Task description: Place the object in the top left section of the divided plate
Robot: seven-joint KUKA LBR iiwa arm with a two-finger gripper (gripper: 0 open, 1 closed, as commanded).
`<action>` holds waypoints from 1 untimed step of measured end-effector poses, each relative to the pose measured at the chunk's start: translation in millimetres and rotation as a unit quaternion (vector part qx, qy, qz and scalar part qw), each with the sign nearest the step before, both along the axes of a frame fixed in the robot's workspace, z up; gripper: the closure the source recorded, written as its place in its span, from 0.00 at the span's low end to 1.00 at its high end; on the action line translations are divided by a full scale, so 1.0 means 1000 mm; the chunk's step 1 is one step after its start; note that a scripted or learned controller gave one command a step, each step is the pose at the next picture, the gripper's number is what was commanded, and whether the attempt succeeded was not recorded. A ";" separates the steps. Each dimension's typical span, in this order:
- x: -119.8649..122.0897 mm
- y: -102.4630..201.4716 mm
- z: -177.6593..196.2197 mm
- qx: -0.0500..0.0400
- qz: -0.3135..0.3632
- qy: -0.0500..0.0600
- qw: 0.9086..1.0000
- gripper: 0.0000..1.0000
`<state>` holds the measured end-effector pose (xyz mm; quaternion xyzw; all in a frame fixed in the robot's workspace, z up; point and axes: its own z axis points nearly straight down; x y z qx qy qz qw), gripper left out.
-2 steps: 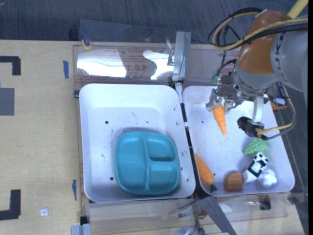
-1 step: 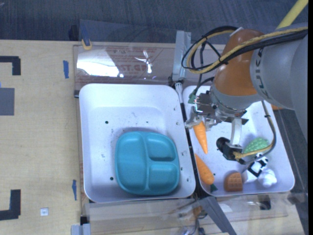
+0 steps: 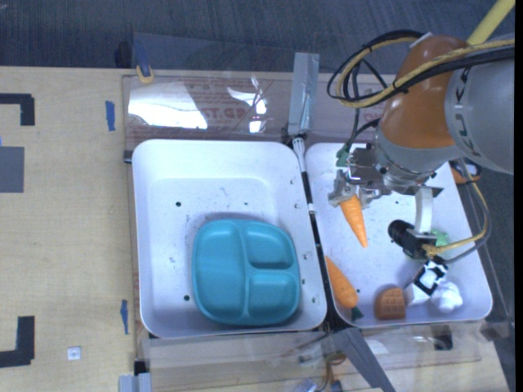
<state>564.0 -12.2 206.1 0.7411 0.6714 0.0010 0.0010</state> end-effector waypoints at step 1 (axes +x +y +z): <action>-0.030 0.027 0.035 0.001 0.046 0.001 0.999 1.00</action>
